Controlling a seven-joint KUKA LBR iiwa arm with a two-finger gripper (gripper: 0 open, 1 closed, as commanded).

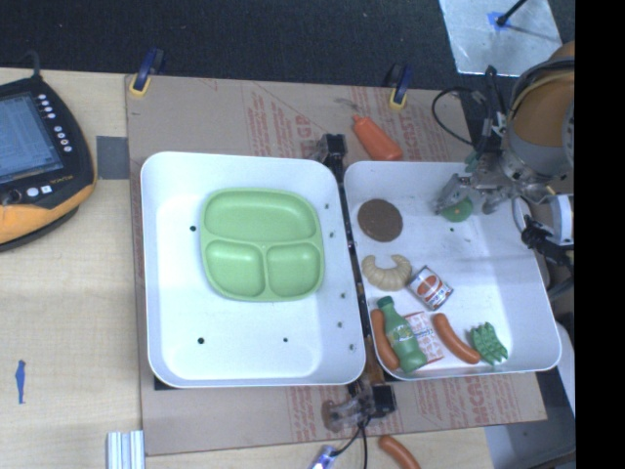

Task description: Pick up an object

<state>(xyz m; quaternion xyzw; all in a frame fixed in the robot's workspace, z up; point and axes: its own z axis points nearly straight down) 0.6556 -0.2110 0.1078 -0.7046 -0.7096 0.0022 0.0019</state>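
My gripper hangs over the far part of the right bin, reaching in from the right. A small green object sits right at its tip, partly covered by it; whether it is gripped is unclear. Nearer the front of the bin lie a brown round disc, a croissant, a red can, a green bottle, a sausage and a green toy.
The left bin holds a green divided plate. An orange carrot lies on the cardboard behind the bins. A teach pendant rests at far left. Cables hang beside the arm on the right.
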